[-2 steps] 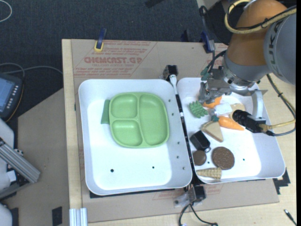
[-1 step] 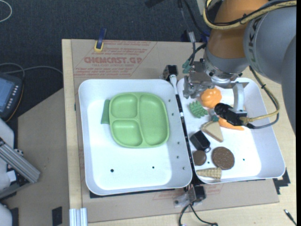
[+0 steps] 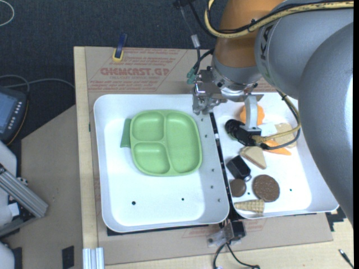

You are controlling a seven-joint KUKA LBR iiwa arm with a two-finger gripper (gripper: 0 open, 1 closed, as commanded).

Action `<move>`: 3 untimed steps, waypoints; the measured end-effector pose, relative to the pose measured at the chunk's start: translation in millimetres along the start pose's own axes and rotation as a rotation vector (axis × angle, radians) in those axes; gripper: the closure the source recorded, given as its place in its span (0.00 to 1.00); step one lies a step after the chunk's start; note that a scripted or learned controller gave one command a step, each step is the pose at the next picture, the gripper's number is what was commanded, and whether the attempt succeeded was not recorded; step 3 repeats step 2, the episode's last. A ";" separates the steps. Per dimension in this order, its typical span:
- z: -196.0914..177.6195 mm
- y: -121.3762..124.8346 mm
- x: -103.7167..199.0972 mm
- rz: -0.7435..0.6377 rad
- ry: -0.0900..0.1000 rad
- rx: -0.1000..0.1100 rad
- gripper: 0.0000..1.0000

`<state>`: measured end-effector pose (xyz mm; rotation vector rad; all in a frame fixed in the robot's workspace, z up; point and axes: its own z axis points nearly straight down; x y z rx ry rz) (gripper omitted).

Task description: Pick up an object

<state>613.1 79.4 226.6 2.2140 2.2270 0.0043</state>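
Note:
My gripper (image 3: 200, 104) hangs over the far end of the divider between the two white bins, just beyond the green plate's far right corner. Nothing shows between its tips. The right bin (image 3: 300, 198) holds several small things: an orange piece (image 3: 279, 145) partly hidden behind the wrist, a beige strip (image 3: 282, 130), a tan wedge (image 3: 255, 157), a black block (image 3: 239, 167), a large round brown cookie (image 3: 266, 188), a smaller brown disc (image 3: 238, 188) and a waffle cone piece (image 3: 250, 207) at the near edge.
A green divided plate (image 3: 165, 142) lies in the left bin (image 3: 151, 206), toward its far side. The grey arm with its orange band (image 3: 247, 15) covers the upper right. A cardboard sheet (image 3: 140, 66) lies under and behind the bins.

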 end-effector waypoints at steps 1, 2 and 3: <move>12.5 -0.6 -13.0 0.007 -0.002 0.007 1.00; -7.9 1.4 -6.0 0.005 -0.001 0.000 1.00; -7.9 1.4 -6.0 0.005 -0.001 0.000 1.00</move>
